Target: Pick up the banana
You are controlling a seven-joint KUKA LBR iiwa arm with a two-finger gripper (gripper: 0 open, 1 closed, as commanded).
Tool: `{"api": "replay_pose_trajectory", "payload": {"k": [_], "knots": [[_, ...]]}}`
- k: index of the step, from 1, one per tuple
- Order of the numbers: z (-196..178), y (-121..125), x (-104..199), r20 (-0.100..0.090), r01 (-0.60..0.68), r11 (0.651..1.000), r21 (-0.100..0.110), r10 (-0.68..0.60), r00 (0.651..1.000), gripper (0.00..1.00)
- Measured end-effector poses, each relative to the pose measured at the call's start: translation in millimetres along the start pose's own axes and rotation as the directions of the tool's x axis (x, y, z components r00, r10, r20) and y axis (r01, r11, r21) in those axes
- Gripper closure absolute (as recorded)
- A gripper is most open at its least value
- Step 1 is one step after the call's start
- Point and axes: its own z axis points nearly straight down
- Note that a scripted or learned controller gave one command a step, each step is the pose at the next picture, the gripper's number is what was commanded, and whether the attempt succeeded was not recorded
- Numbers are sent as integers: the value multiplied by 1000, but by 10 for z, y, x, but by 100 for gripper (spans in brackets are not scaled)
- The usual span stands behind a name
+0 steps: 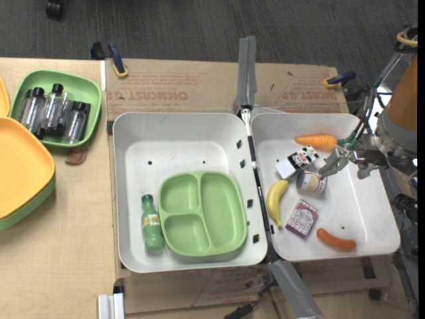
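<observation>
The yellow banana (275,201) lies in the right bin (378,211), along its left wall, curved and pointing toward the front. My gripper (343,172) hangs over the middle of the same bin, to the right of the banana and well apart from it. It is open with nothing between its fingers. Its left finger (331,164) is just above a small tin can (312,181).
The right bin also holds a carrot (317,140), a black-and-white toy (303,157), a purple box (301,218) and an orange sausage (335,239). The left bin (133,145) holds a green divided tray (201,212) and a green bottle (152,222).
</observation>
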Motion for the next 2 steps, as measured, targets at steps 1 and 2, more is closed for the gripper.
{"api": "replay_pose_trajectory", "payload": {"k": [1, 2], "knots": [[-79, 3, -9, 0, -3, 1000, 2, 3, 1000, 100], [-58, 666, -607, 1, -182, 983, -1, 182, 983, 100]]}}
